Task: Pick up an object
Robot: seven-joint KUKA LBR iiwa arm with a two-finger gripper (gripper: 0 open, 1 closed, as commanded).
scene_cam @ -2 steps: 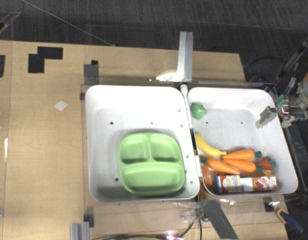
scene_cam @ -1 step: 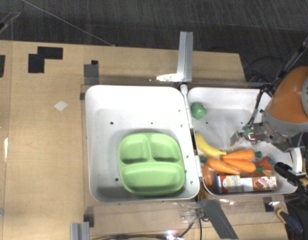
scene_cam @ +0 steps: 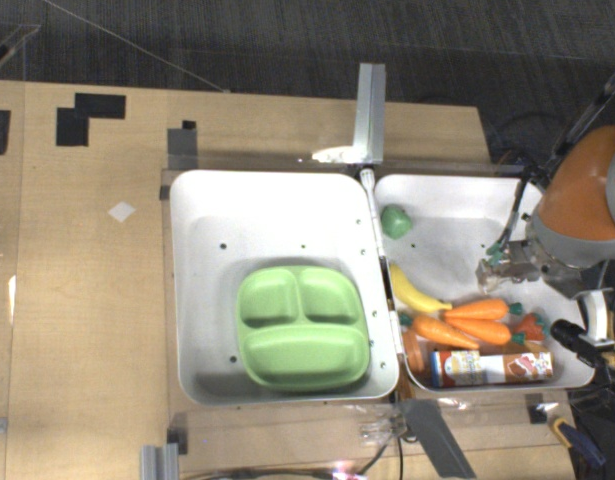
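The right bin (scene_cam: 457, 203) holds a small green ball (scene_cam: 395, 221) at its far left and a yellow banana (scene_cam: 415, 294) by the left wall. Two orange carrots (scene_cam: 477, 311) (scene_cam: 465, 332) lie in the middle, and a labelled tube with a red end (scene_cam: 487, 368) rests along the near wall. My gripper (scene_cam: 499, 266) hangs over the right half of this bin, just above and behind the upper carrot, with bare bin floor under it. Nothing shows between its tips.
The left bin (scene_cam: 202, 228) holds a green divided plate (scene_cam: 302, 326) at its near middle. A metal post (scene_cam: 370, 108) stands behind the wall shared by the bins. The arm's orange band (scene_cam: 584, 193) overhangs the right bin's right edge. Small red and green items (scene_cam: 530, 324) lie beside the carrots.
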